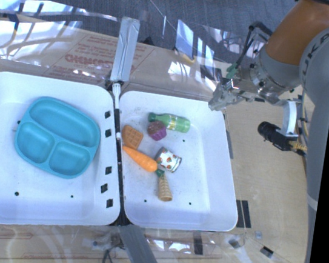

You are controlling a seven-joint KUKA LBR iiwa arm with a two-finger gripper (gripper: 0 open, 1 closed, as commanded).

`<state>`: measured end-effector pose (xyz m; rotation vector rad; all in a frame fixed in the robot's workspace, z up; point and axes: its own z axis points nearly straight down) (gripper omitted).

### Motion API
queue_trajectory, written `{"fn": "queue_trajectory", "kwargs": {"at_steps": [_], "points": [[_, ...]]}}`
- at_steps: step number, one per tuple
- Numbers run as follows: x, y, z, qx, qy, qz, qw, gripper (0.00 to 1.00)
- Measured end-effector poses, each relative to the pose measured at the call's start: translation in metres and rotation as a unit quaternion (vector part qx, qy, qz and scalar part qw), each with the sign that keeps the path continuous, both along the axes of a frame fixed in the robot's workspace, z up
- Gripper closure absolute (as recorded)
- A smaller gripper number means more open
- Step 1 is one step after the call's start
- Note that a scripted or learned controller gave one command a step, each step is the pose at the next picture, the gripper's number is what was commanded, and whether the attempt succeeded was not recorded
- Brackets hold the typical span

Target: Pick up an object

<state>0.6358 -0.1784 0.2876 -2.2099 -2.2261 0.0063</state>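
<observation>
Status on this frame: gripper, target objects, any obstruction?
Gripper above right bin's far right corner, nothing visibly held. Toys clustered mid-bin, carrot among them. Path unobstructed.

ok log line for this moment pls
gripper above right bin's far right corner | nothing held | carrot, green bottle in bin | blue tray left bin

bottle (169, 121): green with a pale yellow-green end, lying on its side, long axis across the bin; nearest item to the gripper (219, 100), below and left of it
purple piece (157, 131): small, rounded, touching the bottle's underside
waffle piece (132, 136): tan, gridded, flat, just left of the purple piece
carrot (140, 159): orange, green tip, lying slantwise, farther from the tool
can (168, 160): small, patterned, tipped over, at the carrot's green end
cone (164, 189): tan, lying flat, farthest from the tool
</observation>
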Motion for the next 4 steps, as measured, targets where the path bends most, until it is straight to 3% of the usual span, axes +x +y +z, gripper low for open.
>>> {"fn": "queue_trajectory", "kwargs": {"at_steps": [1, 2, 3, 4], "points": [[0.017, 0.035, -0.115, 0.0011, 0.005, 0.001, 1.0, 0.0], [0.015, 0.074, -0.175, -0.0006, -0.004, 0.0, 1.0, 0.0], [0.004, 0.06, -0.129, -0.0004, -0.004, 0.0, 1.0, 0.0], [0.005, 0.038, -0.154, -0.0003, -0.002, 0.0, 1.0, 0.0]]}}
